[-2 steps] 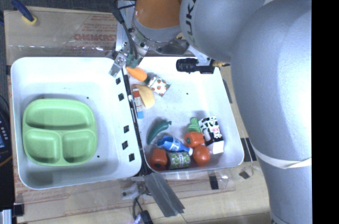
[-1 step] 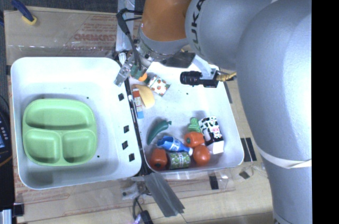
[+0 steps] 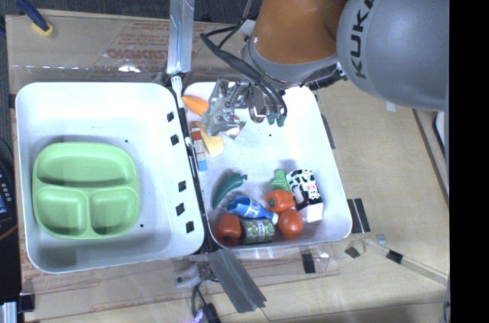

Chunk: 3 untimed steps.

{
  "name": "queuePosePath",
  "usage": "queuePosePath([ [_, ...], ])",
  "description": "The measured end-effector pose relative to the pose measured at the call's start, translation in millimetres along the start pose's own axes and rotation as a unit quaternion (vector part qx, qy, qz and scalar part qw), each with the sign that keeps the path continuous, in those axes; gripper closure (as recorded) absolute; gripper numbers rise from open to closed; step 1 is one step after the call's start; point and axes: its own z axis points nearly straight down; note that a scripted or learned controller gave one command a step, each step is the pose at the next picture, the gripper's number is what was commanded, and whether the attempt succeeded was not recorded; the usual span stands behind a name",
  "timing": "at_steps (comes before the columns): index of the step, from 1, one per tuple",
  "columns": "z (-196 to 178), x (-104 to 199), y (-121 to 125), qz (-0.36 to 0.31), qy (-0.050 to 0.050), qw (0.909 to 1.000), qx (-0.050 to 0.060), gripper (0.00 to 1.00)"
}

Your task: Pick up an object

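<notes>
The gripper point(image 3: 228, 109) hangs low over the right bin's point(image 3: 325, 161) far-left corner, beside an orange piece point(image 3: 195, 104) and a yellow one point(image 3: 214, 145); whether it grasps anything I cannot tell. Closing so near the wall may jam or miss.

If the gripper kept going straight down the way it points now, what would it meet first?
Probably the small yellow piece by the right bin's left wall, just below the gripper; depth is unclear, so it might meet bare bin floor instead.
</notes>
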Motion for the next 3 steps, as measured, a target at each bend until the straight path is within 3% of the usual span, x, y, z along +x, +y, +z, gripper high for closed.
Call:
queuePosePath([
  [1,11.2,-11.3,30.5,-0.115,-0.001,0.9934,0.000,1.00],
  [2,17.2,32.0,-28.0,-0.194,0.001,0.9809,0.000,1.00],
  [3,25.1,-35.0,2.8,-0.208,0.000,0.9781,0.000,1.00],
])
